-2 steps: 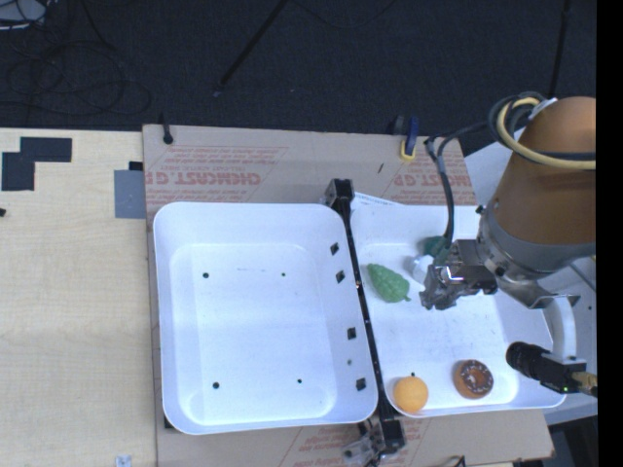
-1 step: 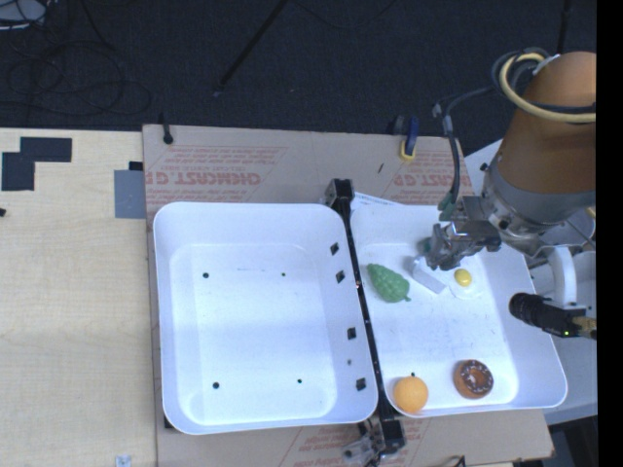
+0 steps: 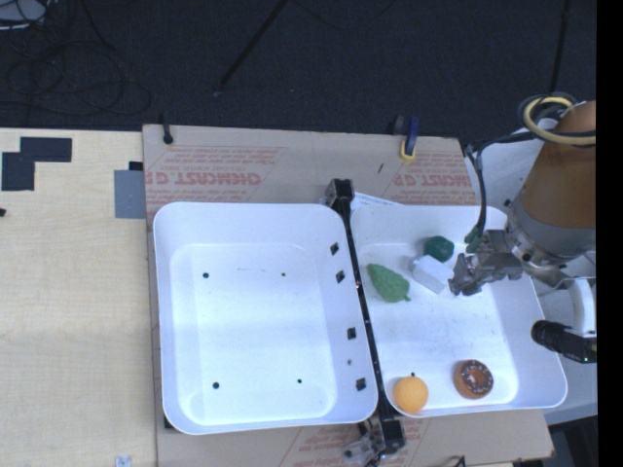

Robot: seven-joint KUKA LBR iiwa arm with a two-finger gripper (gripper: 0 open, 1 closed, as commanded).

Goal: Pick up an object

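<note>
Nearest, along the right bin's (image 3: 545, 382) near wall: an orange ball (image 3: 411, 394) at the left corner, a brown ring-shaped piece (image 3: 474, 378) just to its right, both well apart from the gripper. Farther in, mid-bin: a green leaf-shaped piece (image 3: 388, 283) by the divider, long axis running far-left to near-right. Just right of it, a small white block (image 3: 427, 275), lying immediately left of the gripper (image 3: 465, 282), seemingly the closest candidate. Slightly farther, a dark green lump (image 3: 439, 248), far-left of the gripper. Cannot tell whether the fingers are apart or together; nothing visibly between them. Likely needs only a short leftward shift over the white block.
</note>
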